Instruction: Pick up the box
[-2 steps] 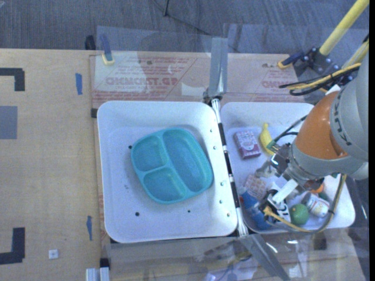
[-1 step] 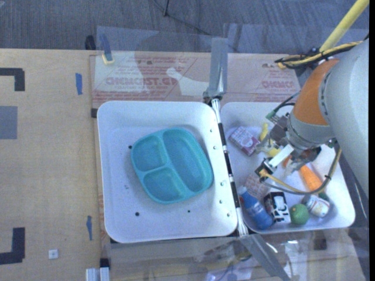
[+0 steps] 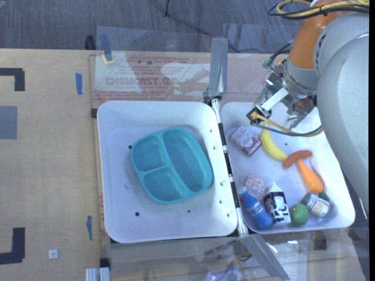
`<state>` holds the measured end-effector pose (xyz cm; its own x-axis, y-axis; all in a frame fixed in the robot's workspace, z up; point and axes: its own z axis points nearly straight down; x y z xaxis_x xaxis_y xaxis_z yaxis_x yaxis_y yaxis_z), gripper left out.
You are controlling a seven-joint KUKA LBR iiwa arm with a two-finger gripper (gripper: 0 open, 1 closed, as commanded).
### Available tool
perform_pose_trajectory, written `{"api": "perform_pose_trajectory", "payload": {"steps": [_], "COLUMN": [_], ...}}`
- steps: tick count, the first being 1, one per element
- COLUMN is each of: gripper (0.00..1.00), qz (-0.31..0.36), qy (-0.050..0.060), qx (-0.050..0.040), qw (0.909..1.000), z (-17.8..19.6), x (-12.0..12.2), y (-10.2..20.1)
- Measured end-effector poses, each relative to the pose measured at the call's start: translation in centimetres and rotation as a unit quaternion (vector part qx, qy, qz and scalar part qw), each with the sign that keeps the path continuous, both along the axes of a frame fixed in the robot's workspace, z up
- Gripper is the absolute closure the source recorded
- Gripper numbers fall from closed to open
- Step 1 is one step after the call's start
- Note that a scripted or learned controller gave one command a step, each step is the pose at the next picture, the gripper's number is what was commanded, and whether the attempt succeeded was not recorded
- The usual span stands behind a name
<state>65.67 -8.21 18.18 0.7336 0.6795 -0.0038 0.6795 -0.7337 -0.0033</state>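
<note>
Camera view: arm (image 3: pixel 345 69) comes in from the right, orange band (image 3: pixel 306 40) above the wrist; gripper (image 3: pixel 297 111) sits over the far end of the right bin (image 3: pixel 335 183), above the bin floor and nothing seen in its grasp; jaw state: cannot tell from this angle.

Box (image 3: pixel 244 140), small with a pink-and-white print, lies flat in the right bin near the divider wall, toward the far-left part of that bin; it is left of the gripper and apart from it; no contact visible.

Rest of the right bin: banana (image 3: pixel 272 145) just beside the box on its right, running diagonally; red sausage-shaped item (image 3: pixel 297 157) next to the banana's lower end; carrot (image 3: pixel 310 178) just below that; pale crumpled packet (image 3: pixel 256 185) nearer the camera than the box; blue bottle (image 3: pixel 256 209) at the near-left corner, touching a black-and-white carton (image 3: pixel 277 206); green ball (image 3: pixel 299 214) right of the carton; small jar (image 3: pixel 318 205) beside the ball near the bin's near-right rim.

Left bin (image 3: pixel 117 133): one teal divided plate (image 3: pixel 171 164), three compartments, roughly centred, sitting rotated.

Both bins rest side by side on the wooden bench (image 3: pixel 47 157); blue tape marks (image 3: pixel 78 84) on the bench left of the bins.
</note>
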Motion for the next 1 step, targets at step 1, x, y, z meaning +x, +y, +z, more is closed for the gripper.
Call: {"api": "perform_pose_trajectory", "payload": {"steps": [1], "gripper": [0.00], "qz": [-0.004], "qy": [0.002], "qx": [0.0002], "qw": [1.0000], "z": [-0.09], "x": [-1.94], "y": [7.07]}}
